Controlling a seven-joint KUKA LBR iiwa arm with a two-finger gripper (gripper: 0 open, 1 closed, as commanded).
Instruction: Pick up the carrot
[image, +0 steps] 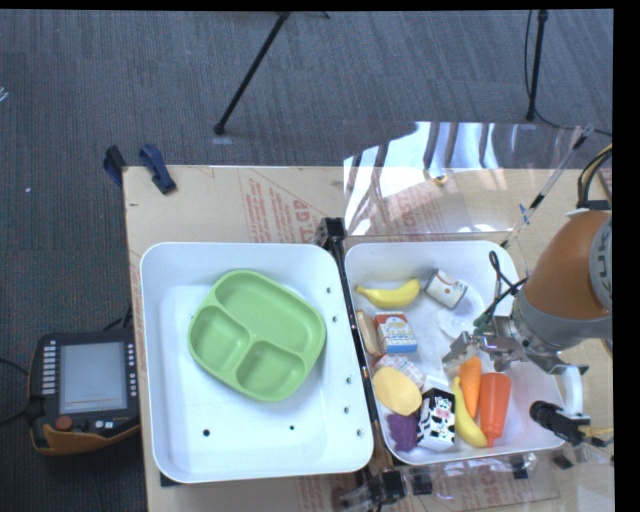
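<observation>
Brown cardboard-covered surface (250, 195) carries two white bins. I see the tapered orange carrot (493, 404) in the right bin (400, 248), just below the end effector (487, 347); its opening I cannot tell.

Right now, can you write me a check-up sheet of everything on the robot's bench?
Surface: brown bench bearing two white bins, left bin and right bin.
Job's things: orange carrot lies in the right bin, near its right wall.
Clutter: green divided plate in the left bin; bananas, small cartons, cow-print box, purple piece in the right.
Grippers: gripper just above the carrot; grasp unclear.
Cables: black cable by the arm.
Surroundings: grey carpet, tripod legs, handheld controller on the floor.
</observation>
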